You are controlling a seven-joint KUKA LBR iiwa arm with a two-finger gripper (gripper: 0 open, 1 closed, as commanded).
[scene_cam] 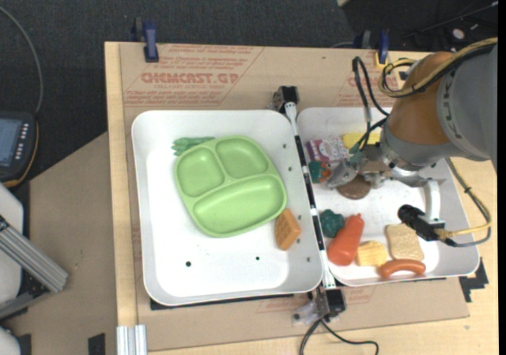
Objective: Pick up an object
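Observation:
My gripper (349,172) is low in the right bin (455,266), at its middle left. It sits right over a brown rounded toy food (355,187), and I cannot see whether it touches it. Just behind the gripper lie a pink and white packet (324,148) and a yellow piece (353,141). Toward the front of that bin are a green vegetable (331,223), a red-orange pepper (345,243), a yellow cheese block (370,254), a bread slice (405,243) and a sausage (402,269).
The left bin (158,251) holds a green divided plate (231,185), a small green leafy piece (190,144) at the plate's far left corner, and an orange waffle piece (288,228) by the right wall. The divider between the bins (304,179) runs close to the gripper's left.

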